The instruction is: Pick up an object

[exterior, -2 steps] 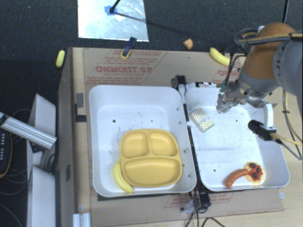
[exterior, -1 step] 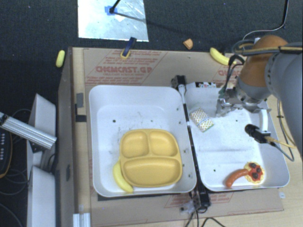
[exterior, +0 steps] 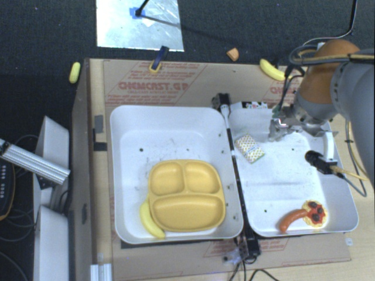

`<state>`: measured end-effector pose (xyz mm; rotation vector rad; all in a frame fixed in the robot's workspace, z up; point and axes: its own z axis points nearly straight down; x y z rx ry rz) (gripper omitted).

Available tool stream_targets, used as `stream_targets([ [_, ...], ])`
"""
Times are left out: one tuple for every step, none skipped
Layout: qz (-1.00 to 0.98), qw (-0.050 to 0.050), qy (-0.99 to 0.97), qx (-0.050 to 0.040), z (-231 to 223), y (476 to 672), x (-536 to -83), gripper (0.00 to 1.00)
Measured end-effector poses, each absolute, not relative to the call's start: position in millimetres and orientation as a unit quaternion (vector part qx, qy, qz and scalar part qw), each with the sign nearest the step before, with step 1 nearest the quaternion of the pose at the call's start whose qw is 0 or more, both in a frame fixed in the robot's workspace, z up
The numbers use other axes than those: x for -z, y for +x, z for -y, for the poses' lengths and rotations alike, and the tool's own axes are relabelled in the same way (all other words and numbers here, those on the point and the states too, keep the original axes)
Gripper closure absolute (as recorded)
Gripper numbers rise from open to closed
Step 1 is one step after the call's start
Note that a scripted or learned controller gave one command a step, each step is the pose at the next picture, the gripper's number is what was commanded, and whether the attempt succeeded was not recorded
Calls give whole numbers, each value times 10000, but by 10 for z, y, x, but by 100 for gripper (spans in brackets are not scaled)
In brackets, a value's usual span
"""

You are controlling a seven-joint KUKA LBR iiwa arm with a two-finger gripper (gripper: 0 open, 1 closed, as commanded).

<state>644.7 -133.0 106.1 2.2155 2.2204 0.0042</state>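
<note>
In the left bin (exterior: 120,157), a yellow banana (exterior: 149,221) lies against the lower left edge of a yellow three-compartment plate (exterior: 186,195). In the right bin (exterior: 345,201), a small pale block (exterior: 249,148) dotted yellow-green lies tilted near the upper left corner. Just to its right, apart from it, the gripper (exterior: 276,132) hangs low with nothing seen in it, wide or narrow I cannot tell; an orange sausage (exterior: 291,218) and a red-topped pizza slice (exterior: 315,212) lie touching at the near right corner.
</note>
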Motion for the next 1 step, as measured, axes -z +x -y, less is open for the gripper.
stream_targets([
  [-7083, 38, 7059, -25, 1330, 6457, -1172, 100],
])
